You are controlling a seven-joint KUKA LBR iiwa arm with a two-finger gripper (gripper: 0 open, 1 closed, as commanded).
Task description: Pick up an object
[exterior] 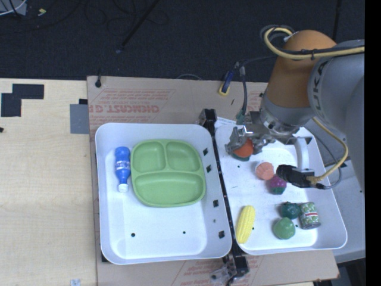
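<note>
White bins, two, side by side on the surface. Left bin: one green tray with compartments; one blue bottle lying just beside the tray's left edge. Right bin: one yellow corn cob near the dividing wall; one pink ball; one purple item touching or nearly touching the ball; one green ball; one dark teal item; one small can just beside it; one orange-red item at the bin's upper left. Pincer: lowered over the orange-red item, which sits at its tip; whether it is released or clenched cannot be told, nor whether the item lies between its parts. Progress, as judged: approach to a candidate made; a grasp not confirmed, and the item looks to be at bin level, not raised. Remaining: secure hold, lift clear of the bin.
</note>
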